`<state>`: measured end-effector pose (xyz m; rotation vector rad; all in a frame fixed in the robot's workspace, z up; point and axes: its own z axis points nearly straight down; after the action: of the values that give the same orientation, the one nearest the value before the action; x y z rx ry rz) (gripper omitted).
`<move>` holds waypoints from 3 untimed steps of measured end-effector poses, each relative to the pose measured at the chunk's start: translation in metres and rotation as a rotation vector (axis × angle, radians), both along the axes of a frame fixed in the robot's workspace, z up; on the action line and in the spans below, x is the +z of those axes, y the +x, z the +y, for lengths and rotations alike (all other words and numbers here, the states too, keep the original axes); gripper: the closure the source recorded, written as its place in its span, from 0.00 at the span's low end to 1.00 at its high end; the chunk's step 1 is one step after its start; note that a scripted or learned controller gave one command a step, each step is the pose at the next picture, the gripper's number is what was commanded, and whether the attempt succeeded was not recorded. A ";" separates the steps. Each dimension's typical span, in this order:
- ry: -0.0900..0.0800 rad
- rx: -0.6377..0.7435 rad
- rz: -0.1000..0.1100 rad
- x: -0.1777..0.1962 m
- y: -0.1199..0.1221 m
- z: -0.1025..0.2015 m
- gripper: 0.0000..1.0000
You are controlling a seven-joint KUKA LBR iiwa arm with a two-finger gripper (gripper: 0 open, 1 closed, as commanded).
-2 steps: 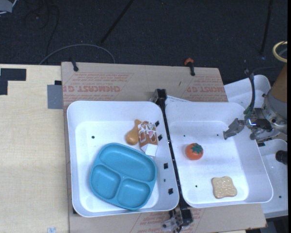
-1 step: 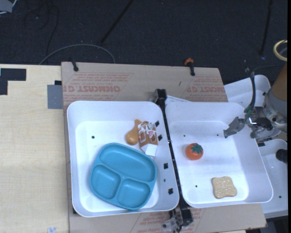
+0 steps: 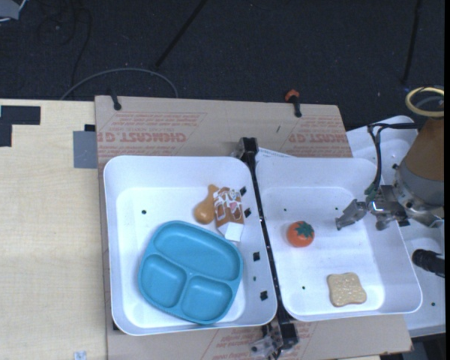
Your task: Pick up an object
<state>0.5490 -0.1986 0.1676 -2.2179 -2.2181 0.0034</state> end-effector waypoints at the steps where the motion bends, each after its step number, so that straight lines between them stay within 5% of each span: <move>1: 0.000 0.000 0.000 -0.043 0.000 -0.002 0.00; 2: -0.001 -0.001 -0.001 -0.082 0.000 -0.001 0.00; 3: -0.001 -0.004 -0.002 -0.070 0.000 -0.002 1.00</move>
<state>0.5490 -0.2004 0.0978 -2.2239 -2.2149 0.0017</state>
